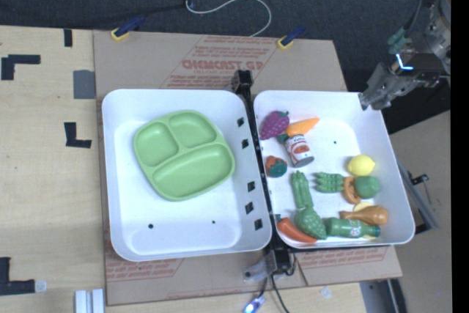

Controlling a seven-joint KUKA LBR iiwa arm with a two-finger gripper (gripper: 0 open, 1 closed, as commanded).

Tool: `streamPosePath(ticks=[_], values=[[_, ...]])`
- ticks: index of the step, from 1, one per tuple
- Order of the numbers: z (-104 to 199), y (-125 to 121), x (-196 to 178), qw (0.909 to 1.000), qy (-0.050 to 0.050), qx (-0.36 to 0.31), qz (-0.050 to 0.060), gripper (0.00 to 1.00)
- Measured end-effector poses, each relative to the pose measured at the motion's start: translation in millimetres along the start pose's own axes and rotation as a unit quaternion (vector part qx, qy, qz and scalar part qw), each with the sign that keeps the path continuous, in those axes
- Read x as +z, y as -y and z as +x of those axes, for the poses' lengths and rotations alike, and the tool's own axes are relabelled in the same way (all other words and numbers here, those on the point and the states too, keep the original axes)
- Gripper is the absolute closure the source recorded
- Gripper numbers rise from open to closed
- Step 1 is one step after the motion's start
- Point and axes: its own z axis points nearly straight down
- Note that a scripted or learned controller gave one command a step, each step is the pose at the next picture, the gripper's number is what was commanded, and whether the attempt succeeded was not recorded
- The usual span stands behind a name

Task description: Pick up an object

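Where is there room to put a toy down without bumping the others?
The left bin has bare floor along its near edge, below the green plate. In the right bin, the far right corner, between the can and the lemon, is bare. Its near half is crowded with toy vegetables.

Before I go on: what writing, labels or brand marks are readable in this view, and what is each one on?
Red printed lettering on the cardboard sheet under the bins: too blurred to read with confidence.
Red and white label on the small can in the right bin: too small to read.
Label on the green bottle lying at that bin's near edge: too small to read.
Nothing else legible.
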Motion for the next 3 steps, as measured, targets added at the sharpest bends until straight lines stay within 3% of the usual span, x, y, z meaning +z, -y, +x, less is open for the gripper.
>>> streamPosePath(ticks=[1, 2, 3], values=[[-88, 15, -4, 1.0000, 0.000, 0.000, 0.001, 1.00], [-13, -8, -68, 1.0000, -0.001, -0.008, -0.002, 1.00], [-6, 15, 18, 1.0000, -0.002, -0.004, 0.007, 1.00]])
